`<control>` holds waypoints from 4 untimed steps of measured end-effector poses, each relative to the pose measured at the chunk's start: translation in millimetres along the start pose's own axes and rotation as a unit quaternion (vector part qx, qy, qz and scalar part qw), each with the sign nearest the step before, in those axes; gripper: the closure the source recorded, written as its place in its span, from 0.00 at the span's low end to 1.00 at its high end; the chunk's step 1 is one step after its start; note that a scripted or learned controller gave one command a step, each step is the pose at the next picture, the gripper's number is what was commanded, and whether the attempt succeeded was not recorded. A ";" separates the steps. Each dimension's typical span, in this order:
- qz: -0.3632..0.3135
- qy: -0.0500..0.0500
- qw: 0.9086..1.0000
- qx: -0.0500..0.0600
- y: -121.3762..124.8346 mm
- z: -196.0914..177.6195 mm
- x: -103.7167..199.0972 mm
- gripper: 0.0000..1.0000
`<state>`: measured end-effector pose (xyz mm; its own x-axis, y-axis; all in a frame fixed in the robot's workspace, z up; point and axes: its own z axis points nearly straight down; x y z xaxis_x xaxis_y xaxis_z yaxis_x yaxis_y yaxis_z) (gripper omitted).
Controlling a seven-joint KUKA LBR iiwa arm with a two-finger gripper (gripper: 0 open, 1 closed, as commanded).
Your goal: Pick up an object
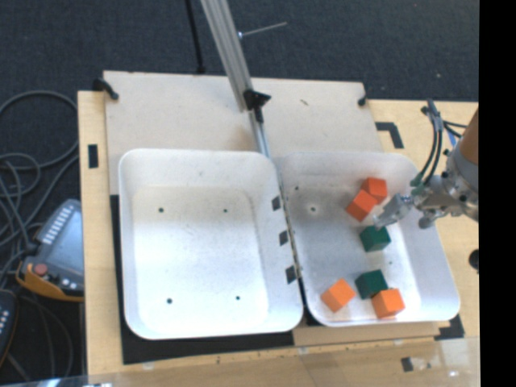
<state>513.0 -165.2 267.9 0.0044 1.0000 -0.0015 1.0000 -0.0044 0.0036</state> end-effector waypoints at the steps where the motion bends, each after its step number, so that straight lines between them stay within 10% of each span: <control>1: -0.002 -0.003 1.000 -0.001 41.3 141.0 -10.8 0.00; 2: 0.000 -0.002 1.000 -0.004 42.7 125.9 -11.5 1.00; 3: 0.002 -0.001 1.000 -0.003 42.4 126.9 -11.1 0.00; 4: 0.003 -0.003 1.000 -0.005 43.3 115.7 -12.8 1.00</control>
<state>556.7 -178.4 152.3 0.0107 0.9999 -0.0065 0.9998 -0.0106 0.0145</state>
